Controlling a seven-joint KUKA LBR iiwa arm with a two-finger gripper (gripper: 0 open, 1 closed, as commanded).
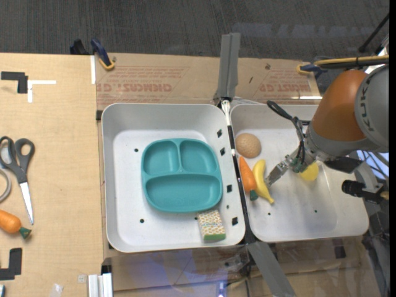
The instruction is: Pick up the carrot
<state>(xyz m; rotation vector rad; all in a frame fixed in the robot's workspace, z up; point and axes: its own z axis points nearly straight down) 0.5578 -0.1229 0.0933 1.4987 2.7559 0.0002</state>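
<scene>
While the arm (346, 113) reaches leftward, its fingers (276, 172) hang empty beside the banana (261, 179), state unclear

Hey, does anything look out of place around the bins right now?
Yes. A second carrot lies out on the bench near the scissors, far from the bins, while another carrot sits in the right bin beside the banana.

Teal plate (182, 177), sponge (212, 226) in left bin (117, 184); egg (248, 145), banana (262, 180) right; scissors (18, 172) on bench.

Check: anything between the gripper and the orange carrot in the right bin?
Yes. The yellow banana lies against the orange carrot on the gripper side, so a sideways approach meets it first. From above the carrot looks uncovered.
</scene>
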